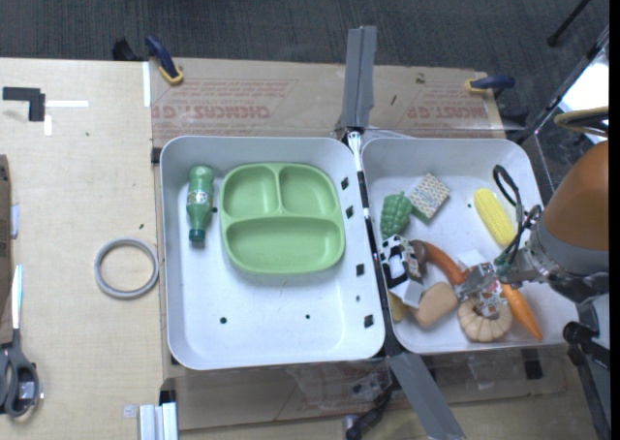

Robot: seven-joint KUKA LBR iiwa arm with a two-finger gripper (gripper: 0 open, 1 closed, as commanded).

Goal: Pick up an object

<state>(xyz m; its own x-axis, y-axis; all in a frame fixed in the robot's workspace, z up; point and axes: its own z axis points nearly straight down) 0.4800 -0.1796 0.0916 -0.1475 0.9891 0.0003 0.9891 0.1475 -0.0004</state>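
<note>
The right bin [455, 152] holds several toy foods: a yellow corn cob [495, 216], a green ridged vegetable [395, 213], a speckled square cracker [428, 196], a black-and-white cow toy [394, 258], a tan bread piece [436, 303], a round tan pastry [484, 324] and an orange carrot [523, 310]. My gripper [481, 285] hangs low over the bin's front right, just above the pastry and beside the carrot. The arm reaches in from the right edge, its orange band [583, 205] above the wrist.
The left bin [184, 302] holds a green divided plate [283, 218] and a small green bottle [199, 204]. On the bench to the left lie a grey ring [126, 267] and scissors [17, 370]. A grey divider bar [359, 75] stands between the bins at the back.
</note>
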